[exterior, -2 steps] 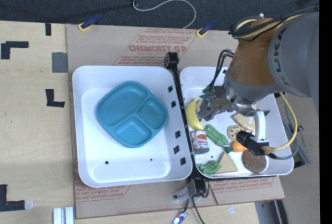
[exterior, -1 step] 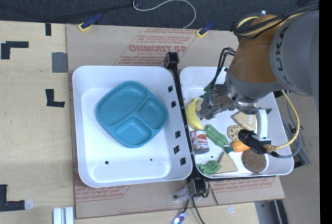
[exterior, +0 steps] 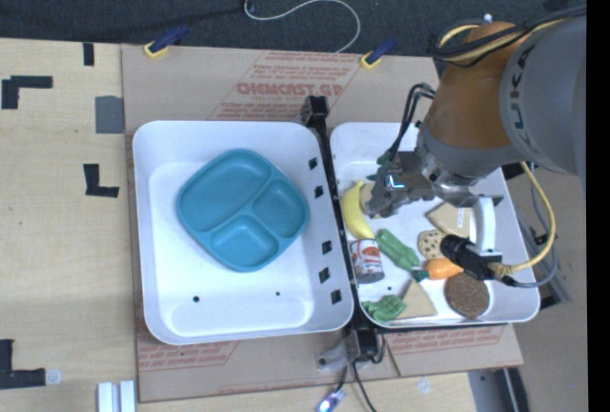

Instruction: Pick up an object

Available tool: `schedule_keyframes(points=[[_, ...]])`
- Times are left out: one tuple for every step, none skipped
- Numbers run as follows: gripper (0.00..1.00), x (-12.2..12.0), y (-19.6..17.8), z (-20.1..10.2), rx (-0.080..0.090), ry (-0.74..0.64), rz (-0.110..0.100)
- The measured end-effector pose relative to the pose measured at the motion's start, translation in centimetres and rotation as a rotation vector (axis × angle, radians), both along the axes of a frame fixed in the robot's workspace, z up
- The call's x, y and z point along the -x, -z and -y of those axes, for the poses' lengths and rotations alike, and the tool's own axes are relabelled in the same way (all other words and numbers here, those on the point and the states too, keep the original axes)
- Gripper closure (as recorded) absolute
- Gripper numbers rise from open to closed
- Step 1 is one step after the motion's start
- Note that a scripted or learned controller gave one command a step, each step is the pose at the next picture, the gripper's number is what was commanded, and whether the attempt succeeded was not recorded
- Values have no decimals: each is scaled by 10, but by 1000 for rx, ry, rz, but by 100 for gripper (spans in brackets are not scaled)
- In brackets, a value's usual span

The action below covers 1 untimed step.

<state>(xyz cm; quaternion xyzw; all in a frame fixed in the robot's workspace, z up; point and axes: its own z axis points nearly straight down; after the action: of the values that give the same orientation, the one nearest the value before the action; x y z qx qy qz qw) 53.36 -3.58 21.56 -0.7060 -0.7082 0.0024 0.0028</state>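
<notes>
My gripper (exterior: pixel 386 195) hangs low over the upper left part of the right bin (exterior: pixel 357 145), under the arm's orange band. Just to its left lies a yellow banana (exterior: pixel 355 211) along the bin's left wall. Below the gripper lie a green pickle-like piece (exterior: pixel 397 248), a small red-labelled can (exterior: pixel 368 260), a carrot (exterior: pixel 439 269), a brown round cookie (exterior: pixel 467 295), a holed cracker (exterior: pixel 431 242), a pale wedge (exterior: pixel 416 298) and a green leafy piece (exterior: pixel 384 309). From this angle the fingertips are hard to make out.
The left bin (exterior: pixel 157 219) holds a blue divided plate (exterior: pixel 242 208). A black divider (exterior: pixel 329 200) runs between the bins. Cardboard (exterior: pixel 276 81) lies under both bins. A white cable (exterior: pixel 295 14) loops at the back. The arm's body covers the right bin's upper right.
</notes>
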Motion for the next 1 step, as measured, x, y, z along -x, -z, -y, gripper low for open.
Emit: schedule_keyframes(points=[[100,52,8,-28,-1,2,-1]])
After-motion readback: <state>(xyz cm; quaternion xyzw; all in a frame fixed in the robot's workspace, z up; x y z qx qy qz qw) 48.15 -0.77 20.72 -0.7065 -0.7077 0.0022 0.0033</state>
